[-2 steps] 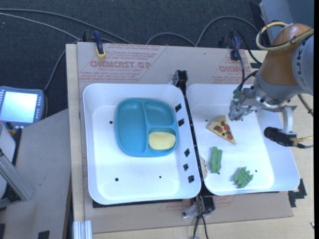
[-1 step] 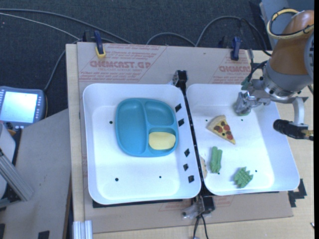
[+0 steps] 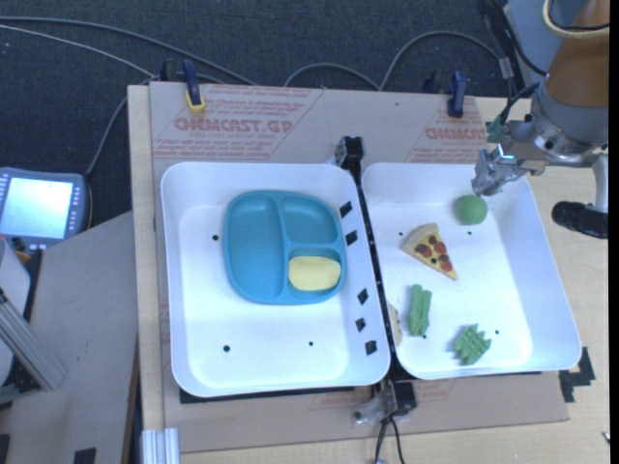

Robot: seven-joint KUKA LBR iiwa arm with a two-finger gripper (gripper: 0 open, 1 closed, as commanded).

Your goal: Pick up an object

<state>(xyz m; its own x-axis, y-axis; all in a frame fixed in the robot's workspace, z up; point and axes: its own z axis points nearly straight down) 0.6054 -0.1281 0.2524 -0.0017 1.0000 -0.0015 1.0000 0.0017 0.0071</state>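
Two white bins (image 3: 193, 259) sit on cardboard; the gripper (image 3: 488, 182) hangs over the right one, grip unclear, a green ball (image 3: 471, 210) just below it.

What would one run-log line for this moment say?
arm: over right bin | gripper: just above green ball | pizza slice: untouched | plate: left bin

Just below my grey metal pincer (image 3: 491, 178) sits a green ball (image 3: 471, 210), farther off a yellow pizza slice (image 3: 431, 249) dotted red, two green toys (image 3: 419, 310) beyond, and across the white bins (image 3: 193, 356) a blue tray (image 3: 266, 240) with a yellow piece (image 3: 314, 273).
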